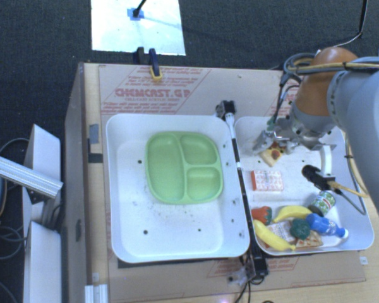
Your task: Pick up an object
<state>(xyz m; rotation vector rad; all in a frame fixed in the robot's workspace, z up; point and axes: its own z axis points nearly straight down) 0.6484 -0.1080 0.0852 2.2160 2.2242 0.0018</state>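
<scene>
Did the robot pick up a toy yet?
Not yet, it seems. Done: the gripper is down in the right bin, just above a small red and yellow toy. In hand: nothing I can see lifted; the bananas and blue bottle lie at its near end. Left: grip one and lift it.

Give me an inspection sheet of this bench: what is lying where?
Surface: brown paper-covered bench bearing shallow white left bin and right bin.
Job's things: in the right bin, yellow bananas, blue plastic bottle, white-and-red flat packet, small green-labelled can.
Clutter: pale green divided plastic plate in the left bin.
Grippers: grey arm's gripper low over a small yellow-and-red piece at the right bin's far end.
Cables: black cable, top right.
Surroundings: dark carpet, white sheet on floor.
</scene>
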